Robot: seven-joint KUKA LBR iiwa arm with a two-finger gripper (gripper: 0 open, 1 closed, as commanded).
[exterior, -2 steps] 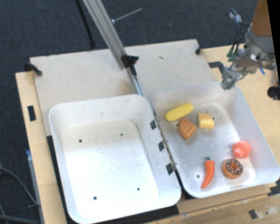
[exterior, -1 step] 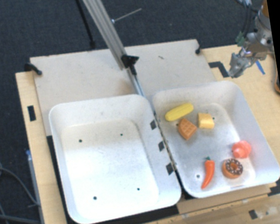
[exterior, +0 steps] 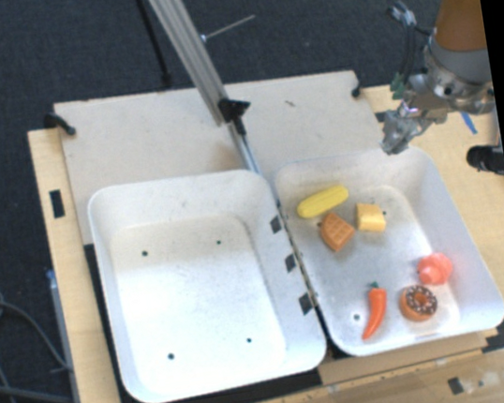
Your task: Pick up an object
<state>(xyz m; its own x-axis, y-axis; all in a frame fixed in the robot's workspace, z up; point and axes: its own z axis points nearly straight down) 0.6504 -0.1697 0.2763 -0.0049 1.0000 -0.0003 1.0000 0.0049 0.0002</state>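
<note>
Objects for the pick all sit in the right bin [exterior: 451,202]. Left bin [exterior: 112,218] is a shallow white tray, speckled, with four small dark dots on its floor. Slanted metal rail [exterior: 190,49] runs from the far edge down to the seam between the two bins. Going left to right in the right bin: yellow banana-like piece [exterior: 322,201] lies at the far left of it; just near of that a tan waffle square [exterior: 336,231]; beside the waffle, to its right, a yellow cheese-like block [exterior: 370,217], close but whether touching is unclear. At the near side, an orange carrot or pepper with a green tip [exterior: 374,311] lies tilted; right of it a round chocolate doughnut [exterior: 419,302]; just far-right of the doughnut a red-pink round item [exterior: 434,268], near or touching it. Gripper [exterior: 395,139] hangs over the far right corner of the right bin, at its rim, well apart from all the items. Nothing is seen between its fingers; open or closed cannot be told at this size. Arm's orange band [exterior: 458,16] is at the far right.
</note>
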